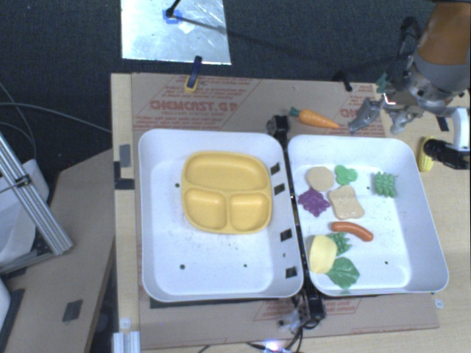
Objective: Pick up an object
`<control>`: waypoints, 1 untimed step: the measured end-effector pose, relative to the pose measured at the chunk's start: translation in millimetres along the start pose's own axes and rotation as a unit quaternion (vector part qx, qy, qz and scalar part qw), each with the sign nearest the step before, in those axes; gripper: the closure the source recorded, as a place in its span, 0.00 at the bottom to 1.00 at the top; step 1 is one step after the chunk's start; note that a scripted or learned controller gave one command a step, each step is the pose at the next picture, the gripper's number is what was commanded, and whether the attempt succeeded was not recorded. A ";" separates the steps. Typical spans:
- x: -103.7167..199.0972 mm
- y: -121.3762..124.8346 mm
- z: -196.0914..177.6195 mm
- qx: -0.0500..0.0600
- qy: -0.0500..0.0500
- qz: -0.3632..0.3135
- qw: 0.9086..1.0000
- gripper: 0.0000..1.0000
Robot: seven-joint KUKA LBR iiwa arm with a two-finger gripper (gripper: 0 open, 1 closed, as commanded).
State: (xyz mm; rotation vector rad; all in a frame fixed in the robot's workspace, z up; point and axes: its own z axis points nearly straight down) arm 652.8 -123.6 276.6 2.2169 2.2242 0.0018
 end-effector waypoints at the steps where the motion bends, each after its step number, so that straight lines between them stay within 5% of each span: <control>1: 15.8 8.7 -138.8 -0.009 -0.001 -0.002 1.000 0.00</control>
